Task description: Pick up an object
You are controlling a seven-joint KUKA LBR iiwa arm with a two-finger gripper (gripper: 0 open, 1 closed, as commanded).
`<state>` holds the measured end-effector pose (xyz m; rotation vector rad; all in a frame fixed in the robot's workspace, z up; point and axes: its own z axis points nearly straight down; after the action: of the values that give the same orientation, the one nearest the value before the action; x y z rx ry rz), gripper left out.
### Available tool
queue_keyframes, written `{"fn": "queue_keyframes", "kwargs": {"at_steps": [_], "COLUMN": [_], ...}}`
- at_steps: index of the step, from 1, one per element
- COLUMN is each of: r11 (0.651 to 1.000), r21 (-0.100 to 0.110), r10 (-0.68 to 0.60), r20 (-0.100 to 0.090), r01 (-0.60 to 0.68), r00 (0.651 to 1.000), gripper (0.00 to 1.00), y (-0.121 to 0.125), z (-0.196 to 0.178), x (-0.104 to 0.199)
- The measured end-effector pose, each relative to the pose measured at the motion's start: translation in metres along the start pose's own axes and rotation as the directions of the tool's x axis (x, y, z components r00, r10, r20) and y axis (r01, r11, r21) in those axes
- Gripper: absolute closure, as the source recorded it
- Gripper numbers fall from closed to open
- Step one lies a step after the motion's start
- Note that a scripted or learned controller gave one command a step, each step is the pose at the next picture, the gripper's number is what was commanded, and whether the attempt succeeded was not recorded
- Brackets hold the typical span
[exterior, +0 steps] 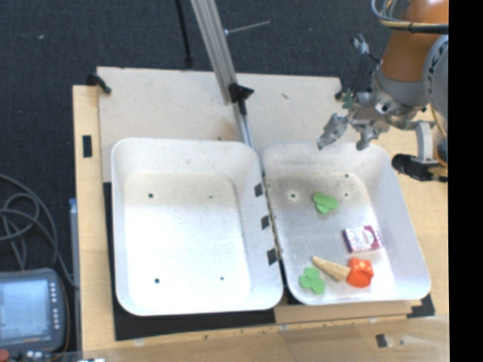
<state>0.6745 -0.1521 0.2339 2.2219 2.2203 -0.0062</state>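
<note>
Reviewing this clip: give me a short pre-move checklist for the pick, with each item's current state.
1. Gripper free of any object: ok, its fingers are spread with nothing between them.
2. Targets present in the right bin: ok, two green pieces, purple box, cone, orange piece.
3. Gripper positioned over a target: not ok, it sits above the bin's far rim.
4. An isolated target available: ok, the upper green piece lies alone.
5. Cone and orange piece separated: not ok, they touch.
</note>
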Motion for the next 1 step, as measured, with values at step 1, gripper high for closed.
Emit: {"fn": "queue_keyframes", "kwargs": {"at_steps": [1], "r11": [1.0], "r21": [0.002], "r10": [0.002], "r20": [-0.001], "r01": [-0.002], "r00": [1.0], "gripper": [0.0], "y": [-0.0058], "z": [0.0621], "x": [-0.0007]}}
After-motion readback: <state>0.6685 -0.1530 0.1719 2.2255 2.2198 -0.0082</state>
